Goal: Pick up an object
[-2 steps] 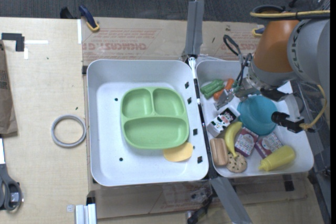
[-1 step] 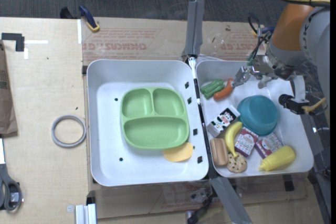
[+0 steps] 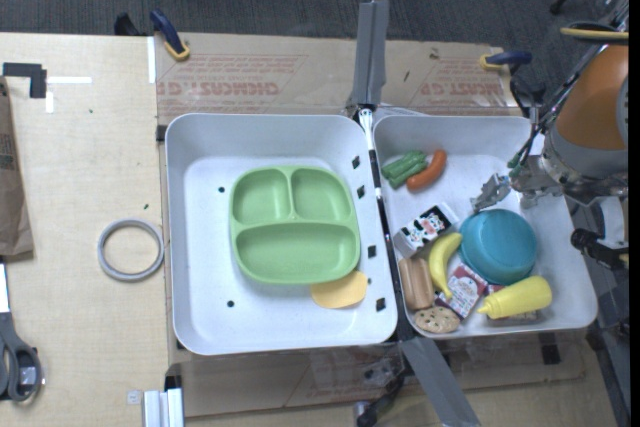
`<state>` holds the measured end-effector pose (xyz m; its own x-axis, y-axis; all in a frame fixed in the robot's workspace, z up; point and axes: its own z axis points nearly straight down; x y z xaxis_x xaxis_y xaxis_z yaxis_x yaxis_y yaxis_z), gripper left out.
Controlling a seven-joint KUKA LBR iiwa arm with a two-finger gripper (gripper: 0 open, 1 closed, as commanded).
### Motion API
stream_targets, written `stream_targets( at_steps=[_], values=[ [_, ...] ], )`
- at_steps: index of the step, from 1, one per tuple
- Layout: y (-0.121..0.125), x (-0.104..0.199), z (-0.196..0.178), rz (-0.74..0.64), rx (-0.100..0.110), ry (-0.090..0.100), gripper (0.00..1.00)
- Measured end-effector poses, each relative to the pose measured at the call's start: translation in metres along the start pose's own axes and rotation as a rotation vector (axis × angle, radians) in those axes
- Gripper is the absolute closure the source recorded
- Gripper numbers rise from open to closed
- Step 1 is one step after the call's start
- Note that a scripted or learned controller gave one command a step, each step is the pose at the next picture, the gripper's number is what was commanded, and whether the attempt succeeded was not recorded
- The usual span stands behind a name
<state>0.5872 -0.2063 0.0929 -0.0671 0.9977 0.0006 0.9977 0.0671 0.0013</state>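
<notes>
On the counter (image 3: 80,165) stand two white bins; the left bin (image 3: 190,215) has a green divided plate (image 3: 295,225). In the right bin (image 3: 570,305) lie a blue bowl (image 3: 498,245), a yellow bottle (image 3: 515,299) and a banana (image 3: 443,260). My hand (image 3: 492,191) is just far of the bowl; if it is open or closed I cannot tell.

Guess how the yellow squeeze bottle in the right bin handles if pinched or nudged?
The yellow squeeze bottle lies on its side, so a nudge would likely roll it. It looks like smooth rounded plastic, probably light and slippery. Its neighbours, the blue bowl and bin wall, may limit rolling.
</notes>
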Motion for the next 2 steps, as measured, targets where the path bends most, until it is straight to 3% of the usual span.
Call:
stream_targets(
  at_steps=[1,2],
  values=[
    [-0.0322,0.0546,0.0011,0.136,0.002,-0.001,0.0],
    [-0.0317,0.053,-0.0084,0.14,0.0,-0.001,1.0]
  ],
)
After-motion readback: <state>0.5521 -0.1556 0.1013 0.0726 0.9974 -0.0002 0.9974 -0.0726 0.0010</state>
